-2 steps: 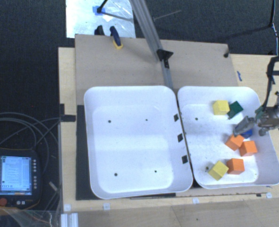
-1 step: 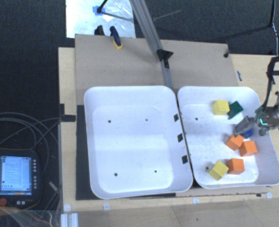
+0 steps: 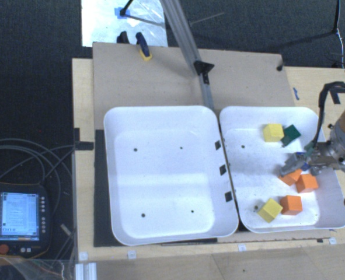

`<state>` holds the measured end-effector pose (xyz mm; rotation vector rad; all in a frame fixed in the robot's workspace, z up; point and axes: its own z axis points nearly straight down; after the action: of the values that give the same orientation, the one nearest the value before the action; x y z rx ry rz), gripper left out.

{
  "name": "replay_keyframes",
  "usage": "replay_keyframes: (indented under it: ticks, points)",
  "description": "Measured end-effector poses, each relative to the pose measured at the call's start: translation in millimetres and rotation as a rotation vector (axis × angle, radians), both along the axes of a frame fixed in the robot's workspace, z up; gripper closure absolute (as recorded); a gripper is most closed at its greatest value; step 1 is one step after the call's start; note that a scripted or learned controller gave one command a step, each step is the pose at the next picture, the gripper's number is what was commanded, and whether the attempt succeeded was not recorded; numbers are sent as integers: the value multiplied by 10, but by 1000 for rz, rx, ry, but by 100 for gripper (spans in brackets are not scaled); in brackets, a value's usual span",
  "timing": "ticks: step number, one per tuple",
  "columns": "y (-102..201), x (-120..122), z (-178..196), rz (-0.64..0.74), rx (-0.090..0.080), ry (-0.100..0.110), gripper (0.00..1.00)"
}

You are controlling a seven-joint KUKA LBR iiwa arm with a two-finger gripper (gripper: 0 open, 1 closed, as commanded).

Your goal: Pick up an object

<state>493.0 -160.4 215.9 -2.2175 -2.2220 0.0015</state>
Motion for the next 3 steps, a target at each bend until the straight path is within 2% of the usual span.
replay_keyframes:
  ticks: [2, 3]
  points:
    - [74, 48, -1106, 0, 0, 1, 0]
    - [69, 68, -967, 2, -2, -6, 100]
